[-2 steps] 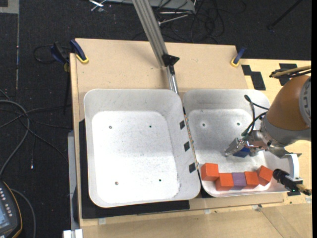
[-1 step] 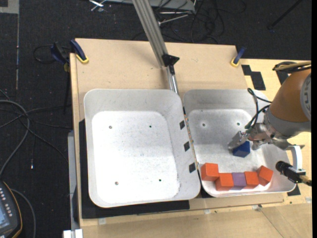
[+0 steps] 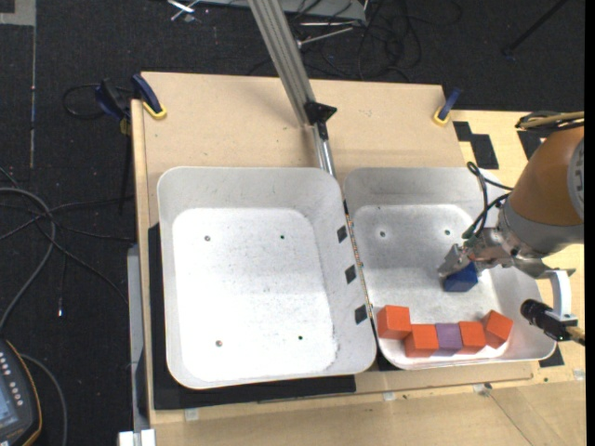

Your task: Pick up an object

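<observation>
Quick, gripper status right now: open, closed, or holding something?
Gripper: in the right white bin, down at the small blue block; whether it grips the block cannot be told from this view.

Even, fairly bright overhead light falls across the worktop (image 3: 242, 128), washing the two white bins (image 3: 251, 277) pale with mild glare on their rims. Shadows are soft and short, darkest under the bins' near edges. The floor stays dim. Detail is slightly grainy and soft throughout.
</observation>
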